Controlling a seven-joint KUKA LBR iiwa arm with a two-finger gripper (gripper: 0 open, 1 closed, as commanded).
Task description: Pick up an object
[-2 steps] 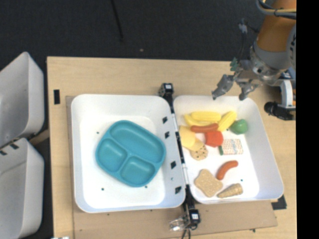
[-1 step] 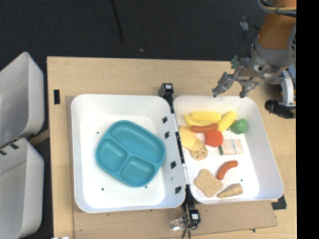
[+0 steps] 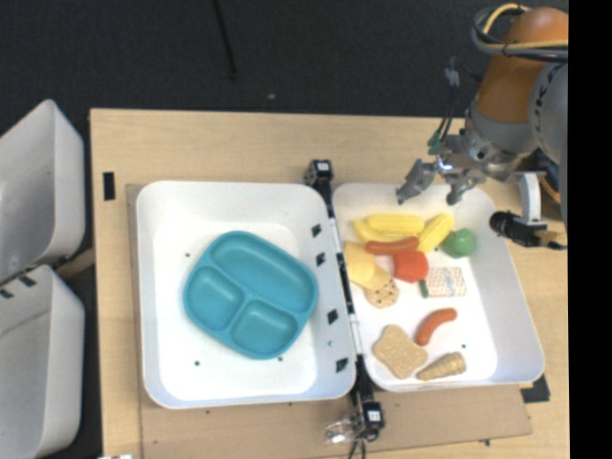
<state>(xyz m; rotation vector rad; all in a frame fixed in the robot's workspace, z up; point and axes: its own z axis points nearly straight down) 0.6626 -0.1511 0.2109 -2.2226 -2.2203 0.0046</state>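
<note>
The gripper [image 3: 432, 185], fingers apparently spread, hovers above the banana [image 3: 388, 225].

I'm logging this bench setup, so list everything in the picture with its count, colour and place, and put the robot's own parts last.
bins: 2, white, side by side on the bench
divided plate: 1, blue, in the left bin
banana: 1, yellow, top of the right bin
corn: 1, yellow, right of the banana
green fruit: 1, green, right of the corn
sausages: 2, red, one under the banana, one lower
cookie: 1, brown, mid right bin
bread slice: 1, tan, bottom of the right bin
arm: 1, grey and orange, upper right
hand: 1, dark, fingers open, above the right bin's top edge
</note>
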